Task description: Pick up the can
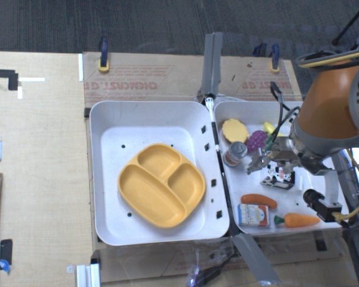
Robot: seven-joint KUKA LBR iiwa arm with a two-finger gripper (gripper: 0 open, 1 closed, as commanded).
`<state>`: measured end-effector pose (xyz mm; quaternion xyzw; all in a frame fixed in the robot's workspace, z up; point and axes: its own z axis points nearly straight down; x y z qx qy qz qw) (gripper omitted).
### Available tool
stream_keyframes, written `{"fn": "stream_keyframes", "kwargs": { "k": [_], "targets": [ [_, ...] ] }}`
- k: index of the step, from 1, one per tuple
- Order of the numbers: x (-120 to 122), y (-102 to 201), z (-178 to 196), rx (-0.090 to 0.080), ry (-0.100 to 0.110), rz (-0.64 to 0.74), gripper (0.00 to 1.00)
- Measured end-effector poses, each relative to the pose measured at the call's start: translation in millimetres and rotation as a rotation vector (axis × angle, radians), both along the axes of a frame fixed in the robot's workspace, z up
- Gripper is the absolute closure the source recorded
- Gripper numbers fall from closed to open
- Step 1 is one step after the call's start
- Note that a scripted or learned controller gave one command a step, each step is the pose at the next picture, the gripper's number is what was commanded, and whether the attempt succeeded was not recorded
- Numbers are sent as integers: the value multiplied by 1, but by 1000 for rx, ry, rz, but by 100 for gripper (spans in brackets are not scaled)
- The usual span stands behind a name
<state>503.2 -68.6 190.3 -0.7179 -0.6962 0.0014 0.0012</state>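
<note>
reaching in from the right, the grey arm (332,109) with its orange band hangs over the right bin (332,187), and its gripper (264,160) sits low in the middle of that bin, just right of the can (234,153). the can is small and silvery with a reddish label, and it stands near the bin's left wall, close to the divider between the two bins. one metal finger (255,166) points toward the can and ends just beside it, but whether it touches is unclear, and the can is not between the fingers; how far the jaws are spread cannot be told from this angle. just behind the can lies a yellow round toy (234,130), with a purple bunch of grapes (256,140) to the can's upper right and a small yellow piece (268,127) beyond that. in front of the can, toward the near edge, lie a red sausage (259,201), a small carton (253,214) and a carrot (301,220). left of the can, across the divider, the left bin (107,160) holds a yellow divided plate (161,185) with three compartments.
</note>
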Motion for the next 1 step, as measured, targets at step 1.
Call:
{"fn": "stream_keyframes", "kwargs": {
  "k": [1],
  "targets": [
    [94, -20, -65, 4, -34, -109, 0]
  ]
}}
